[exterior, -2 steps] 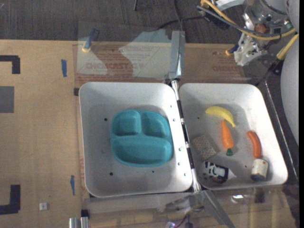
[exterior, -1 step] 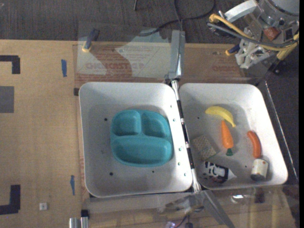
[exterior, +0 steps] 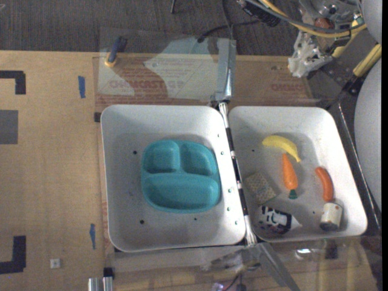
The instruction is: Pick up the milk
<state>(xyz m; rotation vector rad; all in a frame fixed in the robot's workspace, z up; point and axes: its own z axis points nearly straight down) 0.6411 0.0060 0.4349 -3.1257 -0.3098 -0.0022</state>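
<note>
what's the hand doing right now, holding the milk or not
Hand: up above the right bin, open or closed cannot be told; milk lies in the bin.

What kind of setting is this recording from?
Likely a robotics lab test bench: two white bins of toy food such as a banana, blue tape marks on the board, and loose cabling above.

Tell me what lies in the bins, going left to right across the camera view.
Teal plate → cracker → milk → carrot → sausage. The banana and the small cup overlap others in the order, so I left them out.
</note>
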